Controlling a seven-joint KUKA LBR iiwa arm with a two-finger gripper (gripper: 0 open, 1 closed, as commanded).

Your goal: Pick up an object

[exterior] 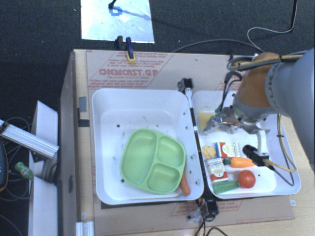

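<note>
overhead, a grey robot arm (275, 90) reaches from the right over two white bins.

the right bin (283, 181) holds toy food bunched at its near end, within reach: a tomato (247, 179), carrot (240, 162), green vegetable (225, 186) and small cartons (216, 168). the left bin (106, 132) holds a green divided plate (153, 160). the gripper (220, 123) hangs low over the right bin's far end, beside a yellow piece (205, 117); whether its jaws are apart or together cannot be told.

Both white bins (106, 132) look like smooth, slightly glossy plastic. The green divided plate (153, 160) is matt plastic. The surface (162, 68) is printed brown cardboard; the floor (34, 33) dark, rough carpet.
</note>
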